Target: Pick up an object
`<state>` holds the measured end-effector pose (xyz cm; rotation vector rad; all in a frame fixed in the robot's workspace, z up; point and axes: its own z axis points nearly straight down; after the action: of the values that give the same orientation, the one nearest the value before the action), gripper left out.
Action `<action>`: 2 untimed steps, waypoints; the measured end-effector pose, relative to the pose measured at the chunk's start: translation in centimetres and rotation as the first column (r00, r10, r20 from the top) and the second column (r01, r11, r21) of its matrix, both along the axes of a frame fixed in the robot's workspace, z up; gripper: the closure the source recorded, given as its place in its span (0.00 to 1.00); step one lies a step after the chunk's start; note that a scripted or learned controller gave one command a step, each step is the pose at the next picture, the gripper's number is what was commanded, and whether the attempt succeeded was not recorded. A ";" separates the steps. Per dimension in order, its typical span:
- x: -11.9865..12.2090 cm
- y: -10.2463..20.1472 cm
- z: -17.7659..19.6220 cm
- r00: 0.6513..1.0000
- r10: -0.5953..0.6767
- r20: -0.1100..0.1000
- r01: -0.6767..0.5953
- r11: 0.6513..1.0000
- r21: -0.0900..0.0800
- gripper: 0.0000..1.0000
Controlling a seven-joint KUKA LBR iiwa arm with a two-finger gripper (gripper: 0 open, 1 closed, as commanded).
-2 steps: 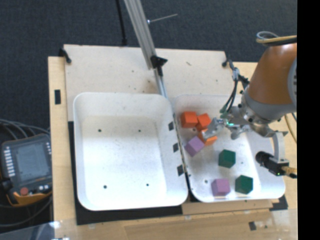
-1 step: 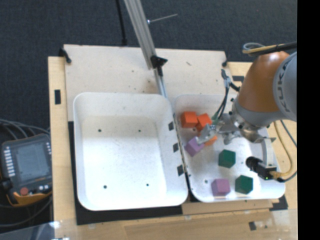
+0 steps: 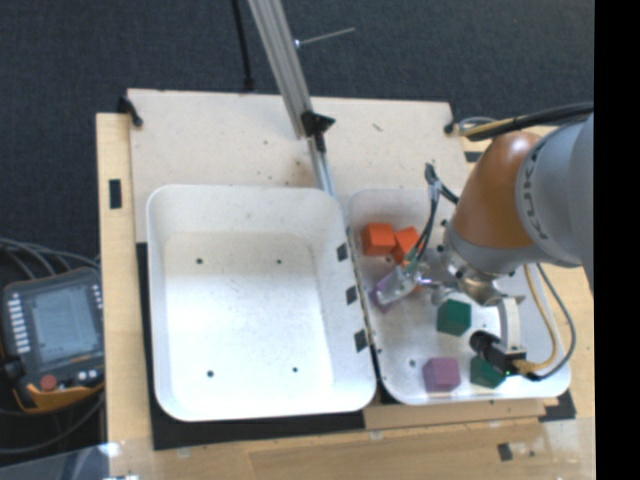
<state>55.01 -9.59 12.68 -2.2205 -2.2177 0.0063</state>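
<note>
A: What could go wrong here?

B: The arm, grey with an orange band, reaches in from the right over the right-hand bin. Its tool sits low near that bin's left wall, just below the orange blocks. A small pale purple piece lies right at the tip, but I cannot tell whether the tool is spread, pressed together or pinching anything. My worry is that the tip is crowded: wall on one side, orange blocks just above. A closing grip could nudge a block aside or scrape the wall instead of catching something. (A cable also hangs near the green blocks and might snag.)

A: And the count, biggest things first?

B: One tabletop. Two white bins; the larger left bin has nothing to pick. One arm. Then the blocks, all in the right bin: two orange blocks touching each other near the top, two green blocks, one mid-bin and one lower right, and one purple block near the bottom edge.

A: So the pickable things?

B: All in the right bin, five clear blocks plus that unclear piece at the tip.
</note>
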 end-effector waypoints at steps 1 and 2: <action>0.3 -0.1 -2.5 1.000 0.001 0.011 -0.001 1.000 0.003 0.00; 0.5 -0.2 -1.3 1.000 -0.004 0.017 0.004 1.000 0.002 1.00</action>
<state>55.48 -9.77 11.34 -2.2321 -2.2207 -0.0147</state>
